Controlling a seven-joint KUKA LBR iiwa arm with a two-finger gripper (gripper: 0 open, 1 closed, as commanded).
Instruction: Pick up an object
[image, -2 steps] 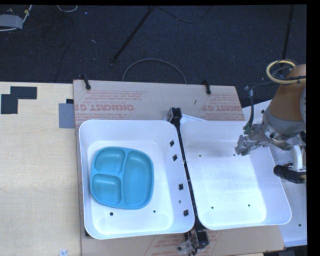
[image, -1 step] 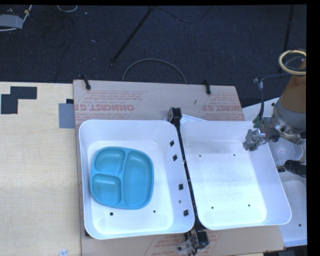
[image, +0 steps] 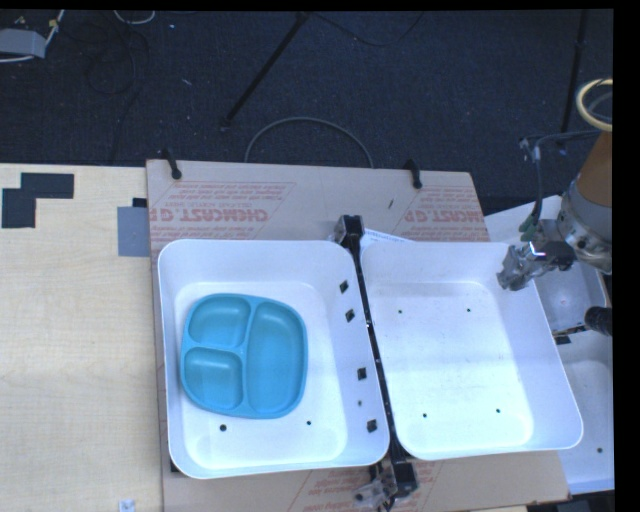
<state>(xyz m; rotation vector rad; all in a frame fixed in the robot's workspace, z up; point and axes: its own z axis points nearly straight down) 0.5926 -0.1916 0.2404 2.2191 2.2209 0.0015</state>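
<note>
A blue plastic divided plate (image: 243, 355) lies flat in the left white bin (image: 330, 270), toward that bin's left side. The gripper (image: 518, 266) hangs at the far right, over the upper right rim of the right white bin (image: 470, 440), well away from the plate. The arm's orange band and grey wrist show above it at the frame's right edge. The gripper is small and seen from the side.
A black divider (image: 366, 350) with clips runs between the two bins. Both bins rest on a cardboard sheet (image: 300, 205) on the pale wooden bench. Cables and a stand leg cross the dark floor at the back.
</note>
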